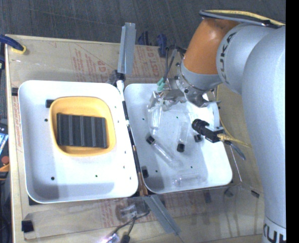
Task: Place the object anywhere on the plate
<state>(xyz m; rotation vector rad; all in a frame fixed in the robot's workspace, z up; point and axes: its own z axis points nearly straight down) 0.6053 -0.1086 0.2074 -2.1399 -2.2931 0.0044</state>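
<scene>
A yellow plate (81, 105) lies in the left bin (38, 176). On the plate rests a dark grey ribbed block (82, 130), flat and near the plate's middle. My gripper (165, 143) hangs over the right bin (215, 173), well to the right of the plate. Its clear fingers (150, 139) end in black tips that stand apart, with nothing between them. The orange band of the arm (205, 44) sits above the bin's far edge.
A faint clear piece (187, 178) lies near the right bin's front edge. A black part with yellow cable (206, 130) juts from the wrist. Clamps (11, 43) sit at the bench's far left corner, and a metal bar (126, 47) stands behind the bins.
</scene>
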